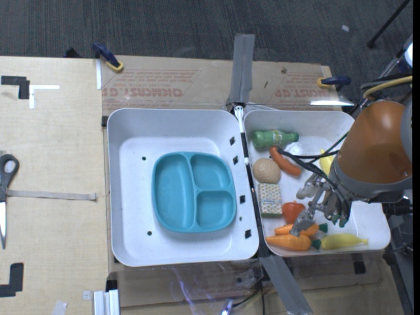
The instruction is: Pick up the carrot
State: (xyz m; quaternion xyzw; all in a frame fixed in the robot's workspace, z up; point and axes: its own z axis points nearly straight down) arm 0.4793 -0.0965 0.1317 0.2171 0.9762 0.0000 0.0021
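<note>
L bin [125, 176] has the blue divided plate [195, 192], nothing for me there. R bin [367, 225] is the busy one: green bottle [275, 137] at the far end, a long orange chili-looking piece [286, 163] below it, a tan round thing [266, 170], a cracker-like block [270, 198], a red piece [293, 210]. The carrot [289, 242] lies flat at the near edge of the R bin, w/ a smaller orange piece [285, 229] just beside it and a yellow item [342, 242] to its right.

Gripper [303, 226] hangs just above the carrot's right end. I can't tell if the claw is spread or clenched; the linkage is too cluttered from this angle, and I see nothing clearly held.

My call: come down over the carrot's thick middle, not the tip, w/ the jaws across its short axis. Risk is catching the small orange piece or bin wall instead, so I'd shift slightly left first.
</note>
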